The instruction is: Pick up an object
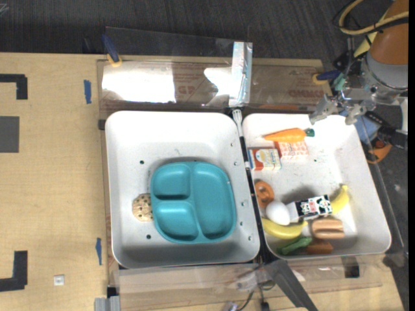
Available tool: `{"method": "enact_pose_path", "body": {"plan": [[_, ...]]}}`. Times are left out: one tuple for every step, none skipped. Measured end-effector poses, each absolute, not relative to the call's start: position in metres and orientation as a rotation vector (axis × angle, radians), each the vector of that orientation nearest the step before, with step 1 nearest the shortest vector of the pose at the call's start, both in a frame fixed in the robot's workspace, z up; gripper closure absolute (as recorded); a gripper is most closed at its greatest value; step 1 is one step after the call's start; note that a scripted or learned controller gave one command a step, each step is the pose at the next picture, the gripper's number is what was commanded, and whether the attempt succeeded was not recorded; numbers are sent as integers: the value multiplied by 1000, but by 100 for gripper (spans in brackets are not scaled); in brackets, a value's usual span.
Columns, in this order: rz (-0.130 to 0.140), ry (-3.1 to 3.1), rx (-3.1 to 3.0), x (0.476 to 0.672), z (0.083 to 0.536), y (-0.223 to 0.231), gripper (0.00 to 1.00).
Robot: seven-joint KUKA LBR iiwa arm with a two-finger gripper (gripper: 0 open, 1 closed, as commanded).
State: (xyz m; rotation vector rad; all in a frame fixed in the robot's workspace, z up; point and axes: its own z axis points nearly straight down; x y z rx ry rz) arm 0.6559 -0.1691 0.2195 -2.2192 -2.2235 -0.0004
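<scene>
The right bin [363,173] holds an orange carrot [285,135], a small red-and-white carton [280,155], a brown pretzel-like piece [264,192], a white egg [279,211], a yellow banana [286,229], a black-and-white cow-print box [314,207], a second yellow banana piece [340,197], a hot dog [326,227] and a green vegetable [295,245]. My gripper [337,112] hangs over the far right corner of that bin, up and right of the carrot. Its fingers are open and nothing sits between them.
The left bin [123,141] carries a teal divided plate [192,201] with a cookie [142,207] beside its left edge. A clear plastic sheet [175,76] stands behind the bins. Yellow cables [363,11] loop at the top right by the arm.
</scene>
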Motion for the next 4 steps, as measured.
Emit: {"method": "enact_pose_path", "body": {"plan": [[5,-2152,-2281,666,142,-133,0],[3,-2282,-2176,670,117,-119,0],[-5,-2219,-2234,668,154,-162,0],[-1,-2381,-2052,667,148,-149,0]]}}
